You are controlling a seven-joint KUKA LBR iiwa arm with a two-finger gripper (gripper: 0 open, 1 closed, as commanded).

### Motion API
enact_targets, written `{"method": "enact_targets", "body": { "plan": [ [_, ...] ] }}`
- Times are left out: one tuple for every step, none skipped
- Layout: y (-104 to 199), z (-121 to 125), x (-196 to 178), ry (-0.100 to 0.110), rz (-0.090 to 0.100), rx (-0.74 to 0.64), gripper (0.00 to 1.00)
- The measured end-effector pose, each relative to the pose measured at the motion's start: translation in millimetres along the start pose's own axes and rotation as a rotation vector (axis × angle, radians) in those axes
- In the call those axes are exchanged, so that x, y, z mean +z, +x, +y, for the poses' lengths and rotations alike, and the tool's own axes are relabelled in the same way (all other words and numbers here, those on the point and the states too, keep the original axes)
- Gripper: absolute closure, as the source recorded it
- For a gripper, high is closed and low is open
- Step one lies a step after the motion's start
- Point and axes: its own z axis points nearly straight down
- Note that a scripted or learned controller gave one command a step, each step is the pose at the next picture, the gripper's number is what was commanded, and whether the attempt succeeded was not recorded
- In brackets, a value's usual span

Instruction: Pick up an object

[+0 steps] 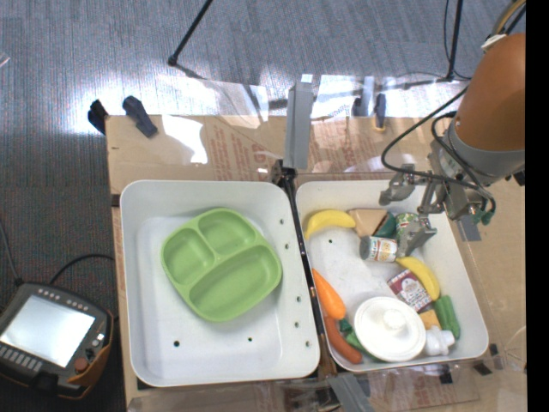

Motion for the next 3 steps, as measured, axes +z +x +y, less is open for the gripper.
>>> {"method": "enact_targets", "body": {
  "plan": [
    [-9,-26,115,-0.004,0.011,-0.086,0.0],
    [-69,15,188,0.004,-0.005,-0.142,0.0],
    [-70,-31,191,0.0,-0.003,-0.32,0.0]
  ]
}}
